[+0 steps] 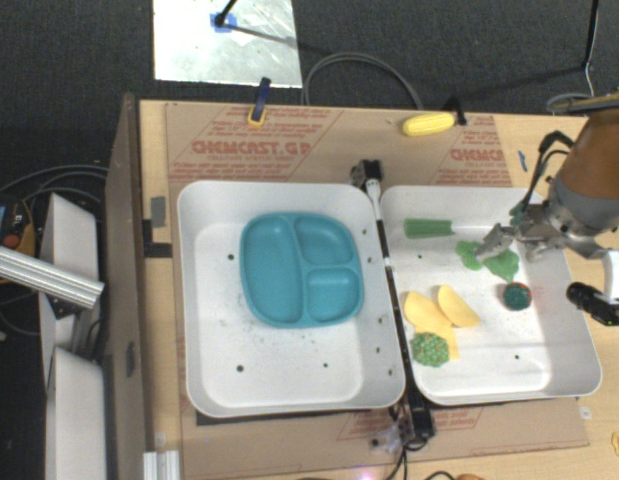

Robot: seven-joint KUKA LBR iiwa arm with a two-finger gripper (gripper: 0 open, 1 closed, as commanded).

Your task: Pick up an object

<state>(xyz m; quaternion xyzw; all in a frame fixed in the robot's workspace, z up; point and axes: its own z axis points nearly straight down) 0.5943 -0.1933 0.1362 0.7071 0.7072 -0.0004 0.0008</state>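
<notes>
In the right bin (569,368), the pincer (501,236) hangs low over a green leafy toy (489,259), how its fingers stand I cannot tell, near a dark green ball (516,295).

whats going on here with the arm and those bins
A grey and orange robot arm reaches in from the right, its gripper low over the green leafy piece in the right bin. That bin also has yellow pieces and a dark ball. A teal divided plate sits in the left bin.
</notes>
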